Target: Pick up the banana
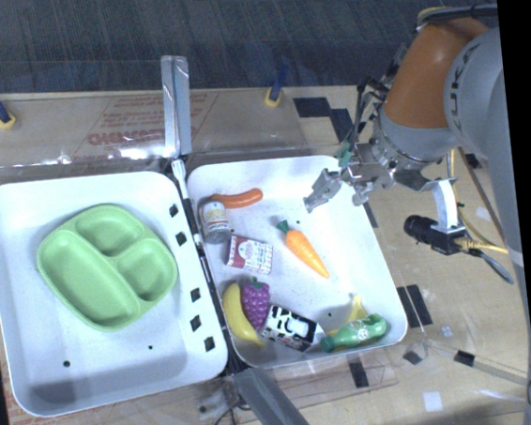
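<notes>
Looking into the right bin (368, 243), we see the banana (238, 317) against its left wall, long axis running near-to-far beside the grapes (256, 300). The gripper (331, 187) hovers spread apart, holding nothing, well up-right.

Green plate (107, 264) in left bin (23, 374); carrot (304, 249), sausage (236, 199).
</notes>
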`<state>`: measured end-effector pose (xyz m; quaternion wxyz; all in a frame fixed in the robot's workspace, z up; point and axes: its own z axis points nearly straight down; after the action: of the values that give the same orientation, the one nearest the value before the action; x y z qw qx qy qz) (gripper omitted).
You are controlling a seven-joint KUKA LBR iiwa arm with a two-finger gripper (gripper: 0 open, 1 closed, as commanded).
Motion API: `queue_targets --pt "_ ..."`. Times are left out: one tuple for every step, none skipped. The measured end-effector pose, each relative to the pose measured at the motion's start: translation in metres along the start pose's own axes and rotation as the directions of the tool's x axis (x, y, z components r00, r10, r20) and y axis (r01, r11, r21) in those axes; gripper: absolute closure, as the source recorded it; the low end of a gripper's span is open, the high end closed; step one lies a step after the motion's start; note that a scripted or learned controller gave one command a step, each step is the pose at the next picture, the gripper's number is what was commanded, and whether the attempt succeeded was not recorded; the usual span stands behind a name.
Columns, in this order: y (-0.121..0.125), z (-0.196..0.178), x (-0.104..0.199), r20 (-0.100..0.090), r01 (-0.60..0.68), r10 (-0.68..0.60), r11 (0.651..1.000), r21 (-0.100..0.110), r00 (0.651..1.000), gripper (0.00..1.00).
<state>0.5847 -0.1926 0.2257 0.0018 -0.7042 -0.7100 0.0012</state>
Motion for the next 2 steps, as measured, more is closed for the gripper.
queue_targets --pt "0.0 0.0 0.0 0.0 0.0 0.0 1.0 0.0 1.0 0.0" --pt "-0.063 0.041 0.021 0.0 0.073 -0.073 0.997 0.0 0.997 0.0"
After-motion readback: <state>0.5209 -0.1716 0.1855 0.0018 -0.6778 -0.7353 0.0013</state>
